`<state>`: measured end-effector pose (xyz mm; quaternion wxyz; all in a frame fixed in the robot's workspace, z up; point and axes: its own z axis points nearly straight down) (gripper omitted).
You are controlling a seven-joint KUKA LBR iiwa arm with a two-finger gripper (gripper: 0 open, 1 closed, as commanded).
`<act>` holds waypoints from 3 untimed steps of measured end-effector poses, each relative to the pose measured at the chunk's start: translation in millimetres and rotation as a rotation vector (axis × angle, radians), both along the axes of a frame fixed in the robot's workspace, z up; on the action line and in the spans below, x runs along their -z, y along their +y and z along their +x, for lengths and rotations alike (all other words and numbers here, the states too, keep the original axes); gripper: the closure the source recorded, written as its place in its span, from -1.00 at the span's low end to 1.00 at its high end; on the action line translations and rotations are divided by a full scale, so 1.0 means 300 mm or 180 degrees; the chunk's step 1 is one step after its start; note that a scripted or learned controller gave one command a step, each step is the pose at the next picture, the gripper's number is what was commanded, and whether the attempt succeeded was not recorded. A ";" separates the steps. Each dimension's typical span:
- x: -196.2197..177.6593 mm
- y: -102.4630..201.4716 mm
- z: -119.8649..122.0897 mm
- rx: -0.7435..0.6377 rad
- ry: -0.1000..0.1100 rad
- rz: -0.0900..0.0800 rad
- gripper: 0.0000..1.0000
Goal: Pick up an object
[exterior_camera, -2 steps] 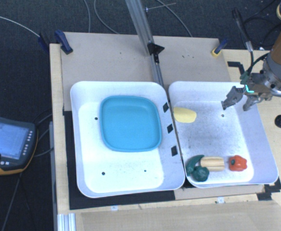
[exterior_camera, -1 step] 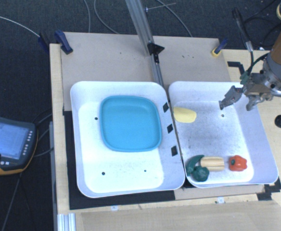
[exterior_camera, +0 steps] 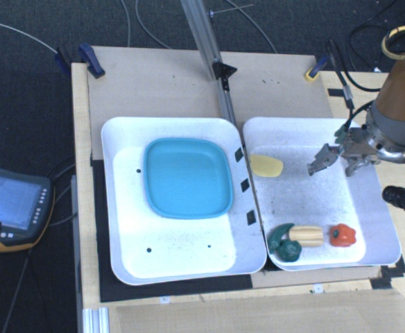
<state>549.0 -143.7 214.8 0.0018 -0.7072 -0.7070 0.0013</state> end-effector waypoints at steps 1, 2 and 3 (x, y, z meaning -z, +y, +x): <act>0.183 0.034 0.002 -0.0003 0.0000 0.0001 -1.00; 0.379 0.062 -0.005 -0.0004 0.0001 0.0001 -1.00; 0.335 0.061 0.000 -0.0002 -0.0017 -0.0001 1.00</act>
